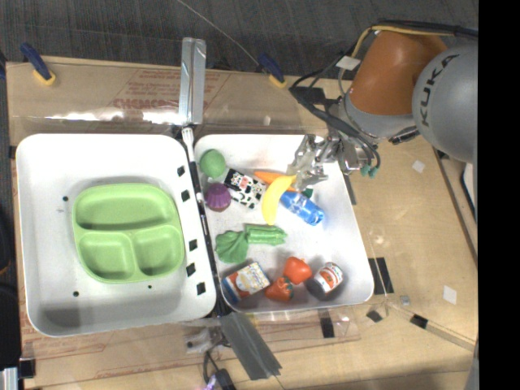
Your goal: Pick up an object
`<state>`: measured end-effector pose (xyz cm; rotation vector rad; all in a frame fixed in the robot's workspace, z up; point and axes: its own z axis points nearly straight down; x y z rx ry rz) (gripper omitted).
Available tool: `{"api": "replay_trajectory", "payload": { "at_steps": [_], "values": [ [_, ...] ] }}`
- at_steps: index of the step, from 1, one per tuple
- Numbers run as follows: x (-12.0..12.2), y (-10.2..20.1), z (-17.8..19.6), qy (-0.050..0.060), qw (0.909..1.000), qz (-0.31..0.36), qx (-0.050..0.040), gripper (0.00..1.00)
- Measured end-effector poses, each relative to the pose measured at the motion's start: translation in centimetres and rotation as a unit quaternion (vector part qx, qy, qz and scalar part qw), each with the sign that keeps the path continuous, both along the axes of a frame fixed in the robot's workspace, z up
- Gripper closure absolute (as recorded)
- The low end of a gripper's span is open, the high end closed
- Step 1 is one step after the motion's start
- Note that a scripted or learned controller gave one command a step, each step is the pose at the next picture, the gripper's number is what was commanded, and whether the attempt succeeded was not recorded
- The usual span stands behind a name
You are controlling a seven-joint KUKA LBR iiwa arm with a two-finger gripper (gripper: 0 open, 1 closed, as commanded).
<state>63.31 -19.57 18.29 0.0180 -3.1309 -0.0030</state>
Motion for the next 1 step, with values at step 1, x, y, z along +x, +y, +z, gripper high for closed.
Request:
{"api": "replay_trajectory", "payload": {
  "at_steps": [1],
  "values": [
    [2.55, 3.53, 4.84, -0.008, 0.9994, -0.034, -0.0014, 1.00]
  ]
}}
